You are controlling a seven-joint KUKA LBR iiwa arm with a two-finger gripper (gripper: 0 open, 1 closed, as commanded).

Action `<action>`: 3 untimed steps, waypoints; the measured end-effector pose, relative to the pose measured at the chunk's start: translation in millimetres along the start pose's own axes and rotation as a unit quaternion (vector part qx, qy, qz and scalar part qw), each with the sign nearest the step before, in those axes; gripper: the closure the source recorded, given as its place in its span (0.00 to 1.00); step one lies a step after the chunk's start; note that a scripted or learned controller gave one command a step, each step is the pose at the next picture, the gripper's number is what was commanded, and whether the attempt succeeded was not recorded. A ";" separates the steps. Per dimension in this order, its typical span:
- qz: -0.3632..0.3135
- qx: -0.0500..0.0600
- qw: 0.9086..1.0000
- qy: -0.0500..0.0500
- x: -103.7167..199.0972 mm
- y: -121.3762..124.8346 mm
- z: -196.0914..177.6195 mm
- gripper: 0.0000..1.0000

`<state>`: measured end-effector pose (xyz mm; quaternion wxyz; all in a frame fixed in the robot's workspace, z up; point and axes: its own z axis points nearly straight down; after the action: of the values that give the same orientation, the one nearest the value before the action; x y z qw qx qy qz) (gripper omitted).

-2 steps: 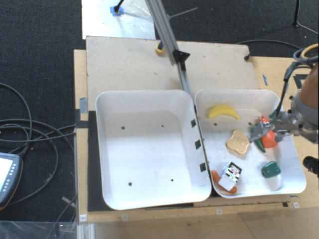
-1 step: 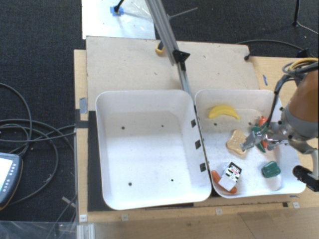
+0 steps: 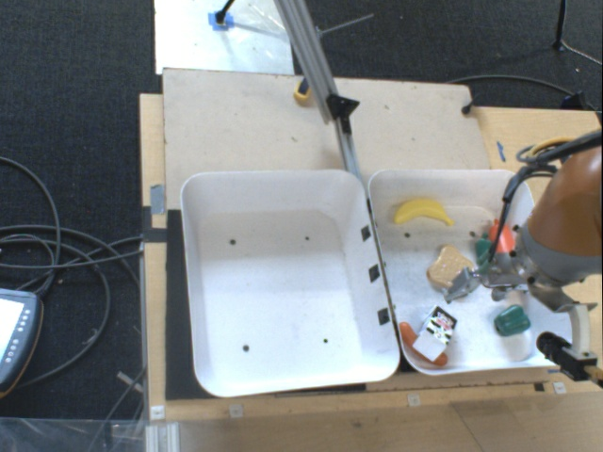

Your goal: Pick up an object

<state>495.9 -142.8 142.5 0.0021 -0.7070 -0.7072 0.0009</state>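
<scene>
Tan sponge-like chunk [image 3: 449, 267] mid right bin [image 3: 443, 183], looks light and squishy, probably best pinched across the narrow sides. Gripper [image 3: 462, 285] right at its lower right edge, touching or nearly so; fingers too blurry to call open or closed, nothing clearly held. Around it: banana [image 3: 422, 213] up top, green cup [image 3: 513, 321] lower right, small printed carton [image 3: 433, 334] and orange piece [image 3: 408, 332] near the front rim.

My worktop [image 3: 236, 121] fills mid-frame, pale board. On it sit two white bins side by side: left bin [image 3: 203, 281] at centre, right bin [image 3: 452, 185] toward lower right.
</scene>
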 end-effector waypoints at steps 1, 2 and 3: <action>0.000 -0.004 1.000 -0.001 -0.9 2.2 -13.5 1.00; -0.002 -0.006 1.000 -0.002 0.1 -3.2 -60.0 1.00; -0.002 -0.006 1.000 -0.002 -0.6 -9.2 -107.3 1.00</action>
<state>487.1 -143.6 249.9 -0.0035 -0.7052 -0.7090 -0.0020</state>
